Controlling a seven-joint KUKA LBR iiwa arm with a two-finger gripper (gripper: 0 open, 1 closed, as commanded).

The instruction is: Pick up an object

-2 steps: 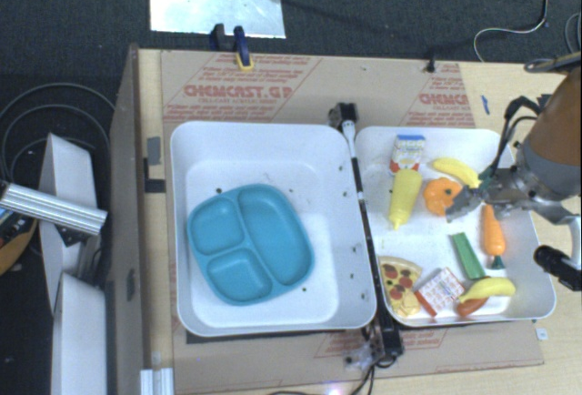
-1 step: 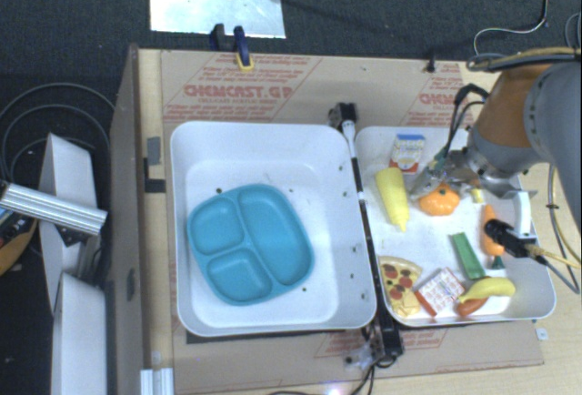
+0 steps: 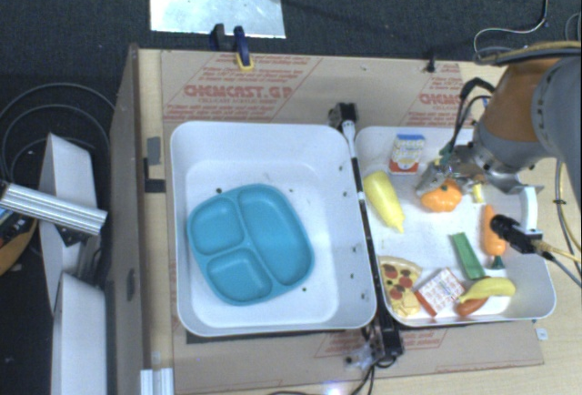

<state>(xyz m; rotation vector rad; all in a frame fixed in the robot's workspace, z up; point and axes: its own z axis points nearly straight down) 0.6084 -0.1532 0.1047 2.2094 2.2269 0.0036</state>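
Note:
My gripper is low in the right bin, right over an orange toy fruit and touching or nearly touching its top. The gripper body hides part of the fruit. To the fruit's left lie a yellow corn-like piece and a small milk carton. Nearer the front are a green stick, an orange carrot, a pizza slice, a red and white packet and a banana.
The left bin holds a blue divided plate. The divider between the bins runs just left of the yellow piece. The arm's orange band and cables hang over the right bin's far right side.

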